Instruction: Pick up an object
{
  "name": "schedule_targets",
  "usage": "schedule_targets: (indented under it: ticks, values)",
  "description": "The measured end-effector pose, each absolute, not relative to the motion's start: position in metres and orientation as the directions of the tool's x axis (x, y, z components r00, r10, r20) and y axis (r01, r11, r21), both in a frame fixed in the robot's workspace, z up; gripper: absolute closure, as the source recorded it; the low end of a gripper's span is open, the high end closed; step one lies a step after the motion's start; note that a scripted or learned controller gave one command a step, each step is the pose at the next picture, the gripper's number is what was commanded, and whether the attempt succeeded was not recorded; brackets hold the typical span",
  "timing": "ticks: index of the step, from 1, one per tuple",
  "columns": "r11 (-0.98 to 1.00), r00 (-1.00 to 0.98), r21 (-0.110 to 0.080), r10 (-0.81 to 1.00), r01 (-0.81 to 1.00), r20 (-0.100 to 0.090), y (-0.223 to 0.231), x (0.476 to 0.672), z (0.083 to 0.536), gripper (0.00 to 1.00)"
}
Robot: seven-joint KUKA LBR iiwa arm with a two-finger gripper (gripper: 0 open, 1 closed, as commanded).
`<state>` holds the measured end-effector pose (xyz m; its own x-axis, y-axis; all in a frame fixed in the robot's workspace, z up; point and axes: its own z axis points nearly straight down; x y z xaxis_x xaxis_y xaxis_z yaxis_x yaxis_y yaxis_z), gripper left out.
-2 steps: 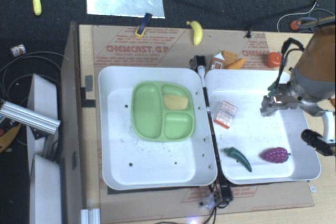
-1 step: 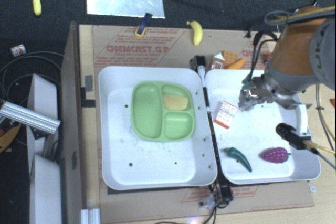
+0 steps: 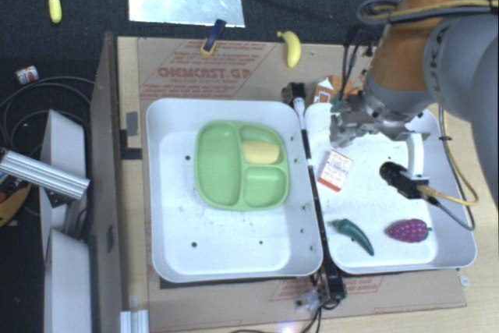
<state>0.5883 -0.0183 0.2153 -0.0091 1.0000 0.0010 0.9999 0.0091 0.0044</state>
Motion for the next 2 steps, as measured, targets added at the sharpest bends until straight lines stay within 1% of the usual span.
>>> schedule_targets:
  ticks: [1, 2]
  values:
    - [0.006, -0.006, 0.004, 1.000, 1.000, 0.000, -0.0041, 0.6082, 0.2260, 1.00]
    - [0.005, -0.005, 0.003, 1.000, 1.000, -0.001, -0.0049, 0.6074, 0.2255, 0.00]
